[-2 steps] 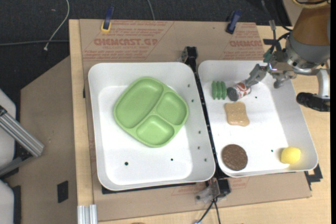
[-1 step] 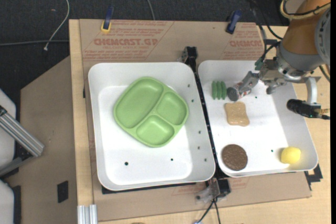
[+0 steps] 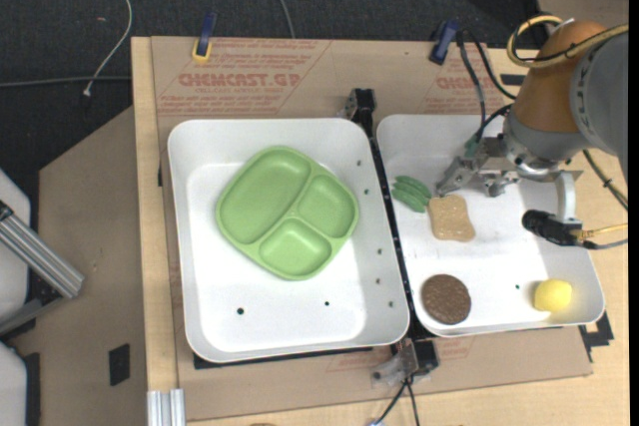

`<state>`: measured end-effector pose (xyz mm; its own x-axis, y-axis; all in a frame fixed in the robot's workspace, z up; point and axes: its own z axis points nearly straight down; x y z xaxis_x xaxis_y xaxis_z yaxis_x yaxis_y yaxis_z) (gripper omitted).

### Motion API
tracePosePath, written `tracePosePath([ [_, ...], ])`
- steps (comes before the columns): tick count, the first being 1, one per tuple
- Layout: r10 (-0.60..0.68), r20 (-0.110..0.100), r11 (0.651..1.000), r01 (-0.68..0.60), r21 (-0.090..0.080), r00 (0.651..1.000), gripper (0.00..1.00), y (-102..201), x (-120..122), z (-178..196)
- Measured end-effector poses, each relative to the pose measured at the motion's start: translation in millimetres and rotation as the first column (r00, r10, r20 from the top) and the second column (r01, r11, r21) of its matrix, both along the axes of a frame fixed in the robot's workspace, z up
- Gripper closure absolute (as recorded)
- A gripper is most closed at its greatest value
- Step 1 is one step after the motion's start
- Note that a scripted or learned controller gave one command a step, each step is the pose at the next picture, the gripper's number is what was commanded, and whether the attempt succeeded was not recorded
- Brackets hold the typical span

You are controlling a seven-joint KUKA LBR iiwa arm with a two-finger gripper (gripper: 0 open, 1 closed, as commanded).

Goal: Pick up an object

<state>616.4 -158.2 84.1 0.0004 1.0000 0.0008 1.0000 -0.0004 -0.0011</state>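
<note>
A brown bench point(image 3: 150, 214) bears two white bins point(image 3: 200, 314) point(image 3: 589, 299), apparently touching.

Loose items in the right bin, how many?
4. A green piece by the left wall, a tan slice beside it, a brown disc at the near edge, a yellow ball near right. The gripper could hide more.

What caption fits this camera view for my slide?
Robot pincer hovers over the right bin near a tan slice; a green plate fills the left bin.
</note>
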Motion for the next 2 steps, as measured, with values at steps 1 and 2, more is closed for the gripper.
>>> tracePosePath([
  [1, 0.000, 0.004, 1.000, 0.000, -0.001, 1.000, 1.00, 0.2, 1.2, 13.6],
  [2, 0.000, 0.008, 1.000, 0.000, -0.003, 1.000, 1.00, -9.8, 0.0, 69.5],
])
